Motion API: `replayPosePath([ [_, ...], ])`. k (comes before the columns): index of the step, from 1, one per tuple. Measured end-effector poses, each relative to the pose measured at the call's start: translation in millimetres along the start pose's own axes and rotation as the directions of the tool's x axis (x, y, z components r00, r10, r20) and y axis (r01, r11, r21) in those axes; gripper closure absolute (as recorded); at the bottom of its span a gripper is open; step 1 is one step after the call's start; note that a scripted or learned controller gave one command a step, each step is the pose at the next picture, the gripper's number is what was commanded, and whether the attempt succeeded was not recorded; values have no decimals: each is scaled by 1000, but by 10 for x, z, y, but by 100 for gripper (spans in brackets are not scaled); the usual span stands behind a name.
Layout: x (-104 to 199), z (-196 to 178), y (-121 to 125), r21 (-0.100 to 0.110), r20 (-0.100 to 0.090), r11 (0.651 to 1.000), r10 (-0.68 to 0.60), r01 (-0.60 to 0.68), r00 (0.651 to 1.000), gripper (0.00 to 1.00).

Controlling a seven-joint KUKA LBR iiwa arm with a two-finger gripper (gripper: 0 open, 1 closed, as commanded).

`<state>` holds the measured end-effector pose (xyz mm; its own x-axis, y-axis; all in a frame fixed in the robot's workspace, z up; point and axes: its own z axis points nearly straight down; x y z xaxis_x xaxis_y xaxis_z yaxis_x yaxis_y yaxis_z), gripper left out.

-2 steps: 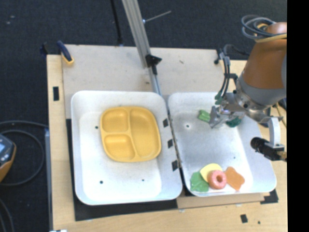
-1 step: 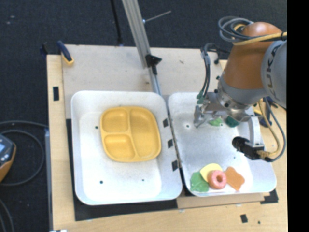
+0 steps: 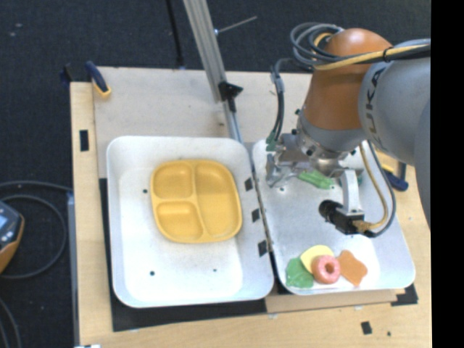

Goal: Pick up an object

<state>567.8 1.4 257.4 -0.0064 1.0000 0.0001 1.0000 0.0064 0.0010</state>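
Jaws: we cannot tell how they stand; the gripper [image 3: 279,174] hangs low over the far left part of the right white bin [image 3: 395,263].
Arm: we see its grey body and orange band reaching in from the right.
Objects: a green piece [image 3: 298,274], yellow disc [image 3: 316,254], pink ring [image 3: 327,269] and orange piece [image 3: 353,267] cluster at that bin's near edge; a slim green object [image 3: 316,180] lies just beside the gripper.
Left bin [image 3: 130,281]: we see a yellow three-compartment plastic tray [image 3: 196,199] inside it.
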Motion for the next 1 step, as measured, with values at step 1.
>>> replayPosePath([
  [1,562,152,-36,3,-1,1000,-1,1,1000,100],
])
